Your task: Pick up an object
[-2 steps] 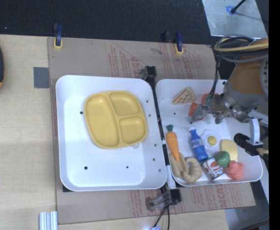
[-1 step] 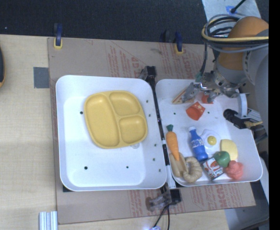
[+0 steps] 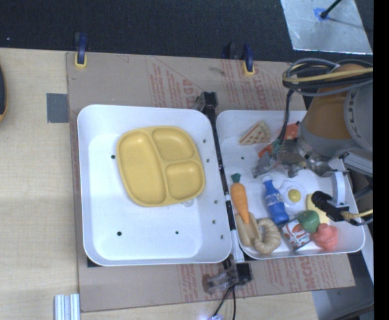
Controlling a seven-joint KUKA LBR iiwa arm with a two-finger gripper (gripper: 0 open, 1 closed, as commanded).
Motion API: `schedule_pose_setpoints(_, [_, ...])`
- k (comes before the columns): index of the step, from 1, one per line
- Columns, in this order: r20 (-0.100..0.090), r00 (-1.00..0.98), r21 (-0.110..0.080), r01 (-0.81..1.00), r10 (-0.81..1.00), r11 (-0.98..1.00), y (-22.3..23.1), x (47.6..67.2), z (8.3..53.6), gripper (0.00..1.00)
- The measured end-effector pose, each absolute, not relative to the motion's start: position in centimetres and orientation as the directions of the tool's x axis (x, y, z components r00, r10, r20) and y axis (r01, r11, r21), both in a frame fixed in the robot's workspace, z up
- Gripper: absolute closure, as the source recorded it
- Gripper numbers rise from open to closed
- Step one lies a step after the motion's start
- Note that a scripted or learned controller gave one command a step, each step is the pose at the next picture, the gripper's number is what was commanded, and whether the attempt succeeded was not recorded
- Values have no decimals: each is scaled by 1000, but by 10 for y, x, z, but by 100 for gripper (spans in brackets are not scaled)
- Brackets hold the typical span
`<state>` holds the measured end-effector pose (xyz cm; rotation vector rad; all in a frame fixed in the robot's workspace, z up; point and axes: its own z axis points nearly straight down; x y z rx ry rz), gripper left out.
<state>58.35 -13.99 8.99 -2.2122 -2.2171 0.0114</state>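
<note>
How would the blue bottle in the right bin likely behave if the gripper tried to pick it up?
The blue bottle lies on its side, so its rounded body would probably roll if nudged. It looks smooth, perhaps slippery. The carrot and the fried egg lie close, so it may bump them.

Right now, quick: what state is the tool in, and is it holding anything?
Tool: over the right bin, above the blue bottle; open or shut cannot be told, nothing seen held.

Robot lab: clamped cardboard (image 3: 181, 85) under white bins (image 3: 94, 179).

Yellow divided plate (image 3: 161, 165) in left bin (image 3: 94, 239), toy food crowding right bin (image 3: 238, 122), arm (image 3: 328, 122) above it
</note>
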Motion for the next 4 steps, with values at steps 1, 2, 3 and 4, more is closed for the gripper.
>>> schedule_pose_setpoints(1, [-1,-8,6,1000,1000,8,-116,656,117,0])
schedule_pose_setpoints(2, [0,-1,-9,1000,1000,1,-125,578,128,0])
schedule_pose_setpoints(3, [-2,-7,6,1000,1000,7,-112,660,138,0])
schedule_pose_setpoints(4, [2,-2,-15,1000,1000,2,-107,561,101,0])
